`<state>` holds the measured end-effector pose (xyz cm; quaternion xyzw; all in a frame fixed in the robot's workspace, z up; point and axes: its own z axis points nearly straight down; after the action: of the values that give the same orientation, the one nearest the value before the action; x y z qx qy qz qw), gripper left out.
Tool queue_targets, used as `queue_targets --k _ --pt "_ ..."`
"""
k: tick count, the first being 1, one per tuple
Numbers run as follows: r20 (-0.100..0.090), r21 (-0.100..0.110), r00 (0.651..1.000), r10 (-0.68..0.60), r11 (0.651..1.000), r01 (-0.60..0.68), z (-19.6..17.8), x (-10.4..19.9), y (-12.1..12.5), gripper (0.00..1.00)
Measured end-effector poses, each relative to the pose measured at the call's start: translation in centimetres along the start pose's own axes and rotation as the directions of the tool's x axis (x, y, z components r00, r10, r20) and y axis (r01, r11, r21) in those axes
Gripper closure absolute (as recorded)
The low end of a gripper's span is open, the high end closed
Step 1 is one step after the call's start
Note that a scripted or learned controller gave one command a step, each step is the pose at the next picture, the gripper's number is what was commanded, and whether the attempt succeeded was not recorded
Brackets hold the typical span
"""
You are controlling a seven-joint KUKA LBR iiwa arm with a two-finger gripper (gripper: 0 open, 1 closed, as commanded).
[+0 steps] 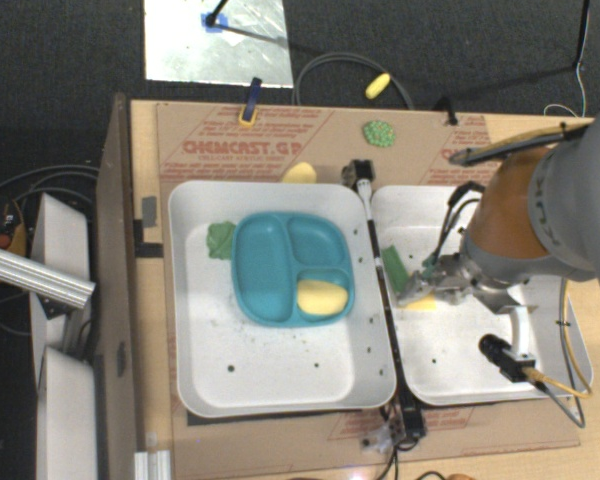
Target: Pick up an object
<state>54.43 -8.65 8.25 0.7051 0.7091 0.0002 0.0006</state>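
Nearest the lens, saw the grey arm (550, 208), smooth and rounded, cut off by the right edge, with an orange band (505, 203) above the wrist. Under everything, made out a brown cardboard sheet (240, 143) with red print, mostly hidden by the bins. Noted the left bin (195, 368), shallow white plastic with rounded corners and small dark specks on its floor. Beside it, along a dark seam, noted the right bin (450, 368), same make, its right side masked by the arm. Saw a teal plate (270, 268) in the left bin, glossy, rounded-square, split into three compartments. Located the gripper (430, 280) low over the left part of the right bin, near the seam; could not tell whether spread or pressed together, being blurred and dark. Spotted a smooth oval yellow lump (322, 296) in the plate's lower-right compartment. Picked out a crinkled green leaf shape (220, 238) touching the plate's left edge. Made out a flat oblong green block (393, 265), tilted, just left of the gripper on the right bin's floor. Found the yellow piece (421, 304) directly below the gripper, partly covered, shape unclear; could not tell whether touched or held. Behind the left bin, glimpsed a pale yellow dome (300, 174), half hidden by the rim, and farther back a knobbly green disc (379, 133) on the cardboard
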Motion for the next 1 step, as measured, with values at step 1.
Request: queue_targets --k 1 --pt "0.002 -0.011 1.0 -0.001 1.0 0.001 -0.37 -2.09 9.65 0.0"
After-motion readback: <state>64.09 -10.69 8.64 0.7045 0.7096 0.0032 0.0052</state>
